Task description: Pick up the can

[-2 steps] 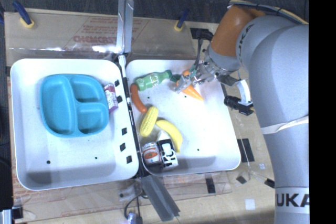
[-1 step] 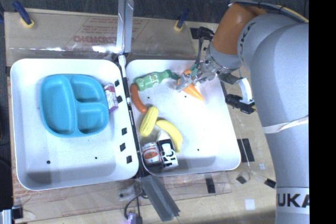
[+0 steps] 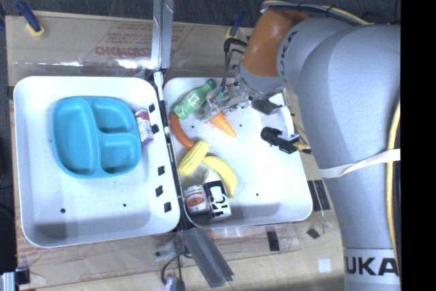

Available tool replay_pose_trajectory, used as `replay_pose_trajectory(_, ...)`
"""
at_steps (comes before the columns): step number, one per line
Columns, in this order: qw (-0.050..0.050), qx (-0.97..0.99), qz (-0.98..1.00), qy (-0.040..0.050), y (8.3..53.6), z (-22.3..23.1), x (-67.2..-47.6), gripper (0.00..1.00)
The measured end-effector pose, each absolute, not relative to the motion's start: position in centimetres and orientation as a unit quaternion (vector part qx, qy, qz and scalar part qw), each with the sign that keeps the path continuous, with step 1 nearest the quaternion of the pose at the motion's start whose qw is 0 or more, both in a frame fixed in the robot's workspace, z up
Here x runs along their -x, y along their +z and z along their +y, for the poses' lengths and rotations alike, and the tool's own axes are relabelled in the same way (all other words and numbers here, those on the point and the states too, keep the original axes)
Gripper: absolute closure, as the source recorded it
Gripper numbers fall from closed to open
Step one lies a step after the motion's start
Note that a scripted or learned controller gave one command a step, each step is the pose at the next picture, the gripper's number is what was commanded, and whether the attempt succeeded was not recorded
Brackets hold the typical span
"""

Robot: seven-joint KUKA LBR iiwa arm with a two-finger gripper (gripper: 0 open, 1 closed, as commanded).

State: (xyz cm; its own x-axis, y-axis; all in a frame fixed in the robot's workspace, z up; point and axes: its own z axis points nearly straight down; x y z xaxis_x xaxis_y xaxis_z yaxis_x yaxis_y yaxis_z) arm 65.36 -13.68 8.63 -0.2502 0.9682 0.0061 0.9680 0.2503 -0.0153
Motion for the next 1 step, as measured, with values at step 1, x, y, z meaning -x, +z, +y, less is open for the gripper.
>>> replay_pose_trajectory(1, 0.008, 0.61, -0.792, 0.0051, 9.34, -13.63, -65.37, 1.0)
